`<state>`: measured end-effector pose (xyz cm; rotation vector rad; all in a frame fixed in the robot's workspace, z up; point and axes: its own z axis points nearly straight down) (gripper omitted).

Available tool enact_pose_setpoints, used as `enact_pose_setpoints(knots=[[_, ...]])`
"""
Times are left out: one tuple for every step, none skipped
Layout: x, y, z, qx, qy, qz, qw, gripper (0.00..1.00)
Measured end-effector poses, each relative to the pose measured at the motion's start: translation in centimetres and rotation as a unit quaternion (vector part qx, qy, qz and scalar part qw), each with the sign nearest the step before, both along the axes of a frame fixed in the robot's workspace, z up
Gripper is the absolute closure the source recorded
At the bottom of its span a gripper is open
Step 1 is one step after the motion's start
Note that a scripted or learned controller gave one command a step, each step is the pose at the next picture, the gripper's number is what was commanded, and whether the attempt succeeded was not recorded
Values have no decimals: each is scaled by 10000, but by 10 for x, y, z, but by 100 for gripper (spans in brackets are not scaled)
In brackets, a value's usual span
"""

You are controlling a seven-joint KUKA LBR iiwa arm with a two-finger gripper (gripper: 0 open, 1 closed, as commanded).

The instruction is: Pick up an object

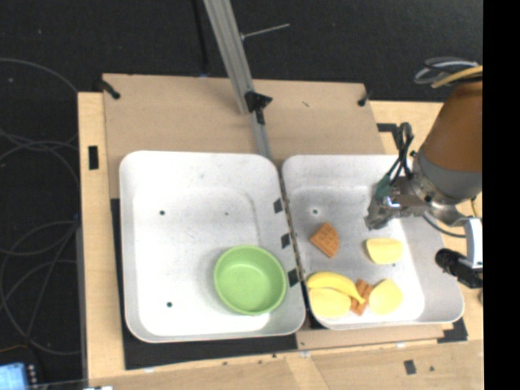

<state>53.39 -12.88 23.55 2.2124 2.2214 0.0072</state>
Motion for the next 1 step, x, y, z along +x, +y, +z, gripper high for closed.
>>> enact_pose_setpoints(knots=[[21, 41, -6, 15, 30, 17, 10000, 100]])
